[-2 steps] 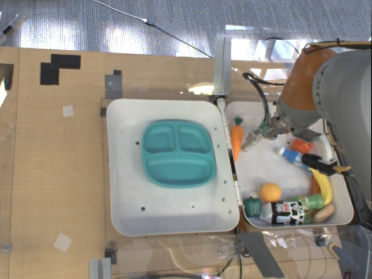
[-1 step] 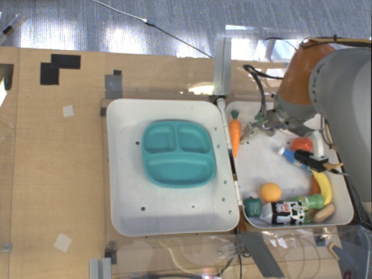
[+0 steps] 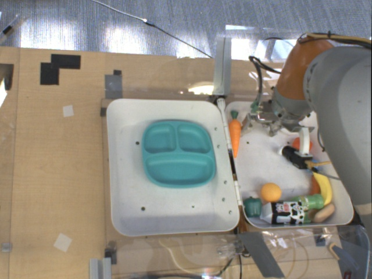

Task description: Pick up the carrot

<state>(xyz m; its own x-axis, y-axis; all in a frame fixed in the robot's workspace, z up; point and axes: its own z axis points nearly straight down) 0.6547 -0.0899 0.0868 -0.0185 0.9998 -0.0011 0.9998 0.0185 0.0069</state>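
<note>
So from the overhead camera we've got the carrot (image 3: 234,136) lying lengthwise in the right bin (image 3: 264,156), pressed right up along the wall it shares with the left bin (image 3: 122,156), green top pointing to the far end. Our pincer (image 3: 268,118) hangs near the far end of the right bin, just beside the carrot's top, not holding anything we can see; honestly can't tell how its tips stand. That wall is the annoying bit, we reckon: barely any room on that side. The middle is bare, while the orange (image 3: 270,191), bottle (image 3: 290,209) and banana (image 3: 323,189) crowd the near corner. A teal tray (image 3: 177,154) sits in the left bin.
</note>
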